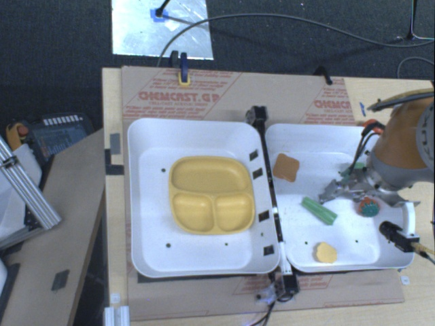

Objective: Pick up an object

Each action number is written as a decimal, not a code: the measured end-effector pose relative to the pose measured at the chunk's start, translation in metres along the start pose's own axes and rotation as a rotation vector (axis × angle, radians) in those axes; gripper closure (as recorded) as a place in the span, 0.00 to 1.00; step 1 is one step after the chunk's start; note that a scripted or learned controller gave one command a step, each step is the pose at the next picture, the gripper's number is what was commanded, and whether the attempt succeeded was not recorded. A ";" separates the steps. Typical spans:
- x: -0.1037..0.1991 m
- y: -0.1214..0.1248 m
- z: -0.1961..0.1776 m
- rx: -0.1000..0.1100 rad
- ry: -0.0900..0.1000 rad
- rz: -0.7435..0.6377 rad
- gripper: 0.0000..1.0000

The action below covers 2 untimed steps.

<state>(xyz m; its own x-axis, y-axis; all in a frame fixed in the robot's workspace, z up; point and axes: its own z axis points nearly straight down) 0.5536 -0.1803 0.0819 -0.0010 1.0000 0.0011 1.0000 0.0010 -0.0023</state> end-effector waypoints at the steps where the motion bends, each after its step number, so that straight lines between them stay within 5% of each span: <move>1: -0.001 0.002 -0.014 -0.006 -0.003 -0.001 1.00; 2: -0.003 0.007 -0.078 -0.011 -0.004 -0.003 1.00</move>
